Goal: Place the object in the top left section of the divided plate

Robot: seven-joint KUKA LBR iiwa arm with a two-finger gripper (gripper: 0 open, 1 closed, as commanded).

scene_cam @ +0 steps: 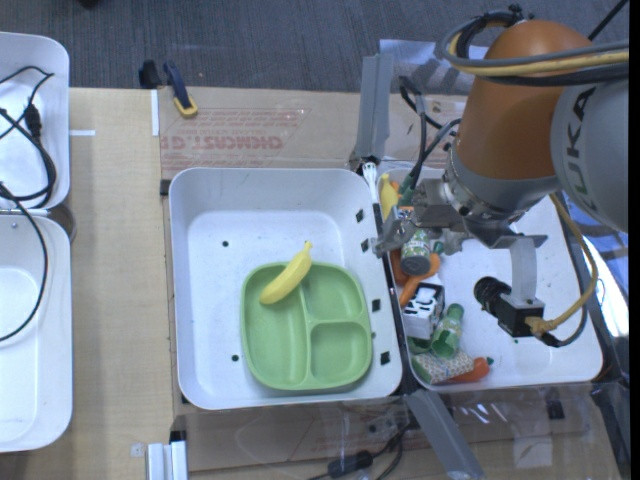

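A green divided plate (345, 366) lies in the left bin (200, 218), toward its front right. A yellow banana (286, 275) rests across the plate's top left section, its upper tip poking over the rim. My gripper (408, 236) hangs over the left side of the right bin (560, 363), just past the wall between the two bins, with the grey and orange arm above it. The arm's bulk hides much of the gripper, and toys crowd right under it.
The right bin's left side holds a pile of small toys: an orange piece (416, 260), a black-and-white box (424, 303), a green bottle (449, 329) and a carrot-like item (462, 369). Brown cardboard (240, 133) lies behind the bins. White trays (25, 298) sit at the far left.
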